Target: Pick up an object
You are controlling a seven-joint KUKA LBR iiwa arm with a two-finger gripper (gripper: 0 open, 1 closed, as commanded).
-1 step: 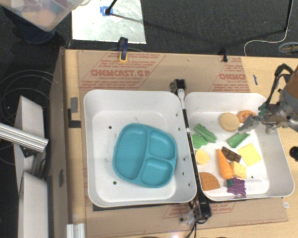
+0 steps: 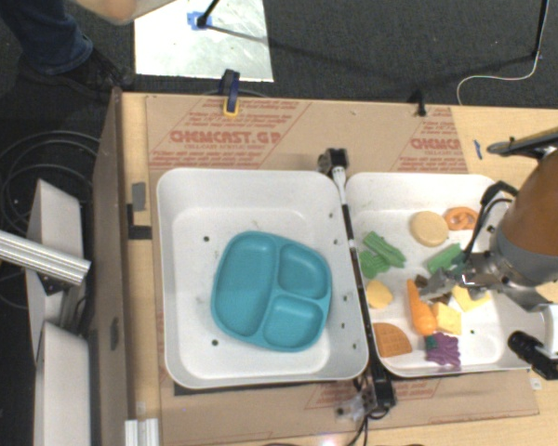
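Observation:
The right bin [image 2: 391,186] holds several toy foods. A green leafy piece [image 2: 379,254] lies at its left, a beige round [image 2: 429,228] and an orange pretzel [image 2: 461,218] at the back. An orange carrot [image 2: 421,310], a yellow wedge [image 2: 378,294], yellow cheese pieces [image 2: 449,320], a brown bread slice [image 2: 391,339] and purple grapes [image 2: 442,348] lie toward the front. My gripper [image 2: 439,286] is low in the bin, just right of the carrot's top and over a green piece [image 2: 444,258]. The arm [image 2: 539,226] covers the bin's right part.
A teal divided plate [image 2: 272,291] lies in the left bin [image 2: 191,203]. A black divider rail [image 2: 349,249] runs between the bins. Cardboard [image 2: 260,133] lines the bench behind them. A cable [image 2: 502,72] crosses the floor at the back right.

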